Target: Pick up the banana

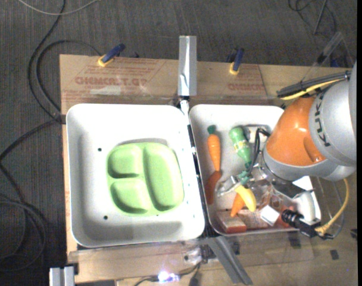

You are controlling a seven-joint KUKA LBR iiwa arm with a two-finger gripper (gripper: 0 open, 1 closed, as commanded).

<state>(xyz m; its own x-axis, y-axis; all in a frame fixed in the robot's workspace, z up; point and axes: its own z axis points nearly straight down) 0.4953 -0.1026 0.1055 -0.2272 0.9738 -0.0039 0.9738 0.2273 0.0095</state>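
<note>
One banana (247, 198) lies just beside fingers (236, 183).

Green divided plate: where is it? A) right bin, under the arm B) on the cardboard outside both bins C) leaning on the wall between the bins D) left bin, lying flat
D: the green divided plate lies flat on the floor of the left bin, while the carrot, the banana and the arm are over the right bin.
</note>
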